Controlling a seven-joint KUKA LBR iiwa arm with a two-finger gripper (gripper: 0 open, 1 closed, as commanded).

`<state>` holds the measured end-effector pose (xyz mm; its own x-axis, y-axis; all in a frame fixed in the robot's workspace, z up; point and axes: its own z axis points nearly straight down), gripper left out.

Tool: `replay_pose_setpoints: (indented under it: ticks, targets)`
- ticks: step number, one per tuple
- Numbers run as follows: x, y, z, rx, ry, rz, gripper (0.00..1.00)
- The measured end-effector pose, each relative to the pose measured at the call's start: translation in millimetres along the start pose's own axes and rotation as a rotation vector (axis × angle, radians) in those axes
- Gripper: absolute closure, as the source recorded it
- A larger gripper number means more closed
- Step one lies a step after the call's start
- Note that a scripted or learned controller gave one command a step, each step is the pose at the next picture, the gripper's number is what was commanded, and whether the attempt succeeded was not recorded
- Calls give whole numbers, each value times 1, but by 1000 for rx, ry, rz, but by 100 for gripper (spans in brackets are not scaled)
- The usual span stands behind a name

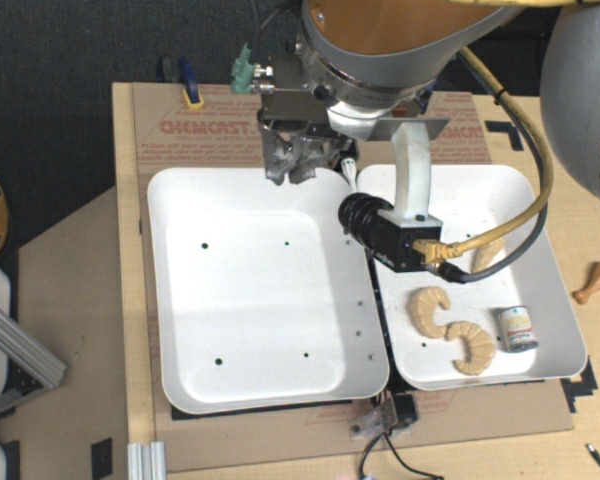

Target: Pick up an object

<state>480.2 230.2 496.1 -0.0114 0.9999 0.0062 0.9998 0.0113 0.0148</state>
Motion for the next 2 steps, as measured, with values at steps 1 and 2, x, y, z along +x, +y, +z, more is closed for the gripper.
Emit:
replay_pose_setpoints:
  ticks: [1, 2]
  targets:
    - [1, 0, -11, -3, 1, -1, 100]
    - [2, 1, -21, -5, 2, -3, 100]
